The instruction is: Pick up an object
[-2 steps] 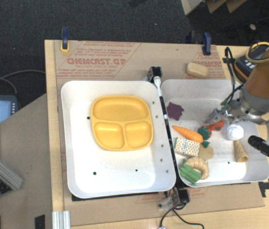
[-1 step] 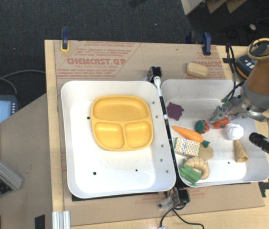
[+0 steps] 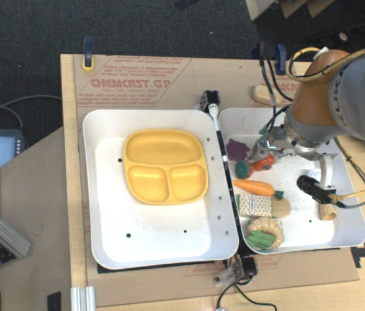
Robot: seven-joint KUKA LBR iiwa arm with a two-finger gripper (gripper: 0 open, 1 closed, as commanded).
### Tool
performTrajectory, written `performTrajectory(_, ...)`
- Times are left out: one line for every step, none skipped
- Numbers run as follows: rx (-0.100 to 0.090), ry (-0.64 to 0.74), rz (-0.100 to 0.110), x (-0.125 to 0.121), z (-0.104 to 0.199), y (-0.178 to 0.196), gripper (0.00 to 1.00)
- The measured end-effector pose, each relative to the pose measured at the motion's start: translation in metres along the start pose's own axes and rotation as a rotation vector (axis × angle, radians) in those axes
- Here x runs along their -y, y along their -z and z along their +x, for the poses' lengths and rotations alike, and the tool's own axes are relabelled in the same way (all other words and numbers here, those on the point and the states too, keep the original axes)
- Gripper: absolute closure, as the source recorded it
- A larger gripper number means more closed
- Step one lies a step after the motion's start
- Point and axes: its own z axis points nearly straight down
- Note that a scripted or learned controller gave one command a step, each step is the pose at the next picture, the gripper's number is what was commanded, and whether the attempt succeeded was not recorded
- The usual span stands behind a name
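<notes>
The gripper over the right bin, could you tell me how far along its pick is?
Done: the arm has reached the right bin, and the gripper sits low by the small red toy. In hand: nothing visibly. Left: gripping and lifting; the carrot and purple piece lie untouched.

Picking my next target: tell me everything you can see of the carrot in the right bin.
The carrot is orange, smooth, plastic-looking, tapering towards the left, its thick end pointing right. It lies flat, nearly level across the right bin near its left wall. A patterned block sits right below it, apparently touching. The hand is above it, apart.
</notes>
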Motion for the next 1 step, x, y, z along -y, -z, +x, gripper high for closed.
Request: performTrajectory(-0.003, 0.002, -0.005, 0.0402, 0.0786, 0.1043, 1.0)
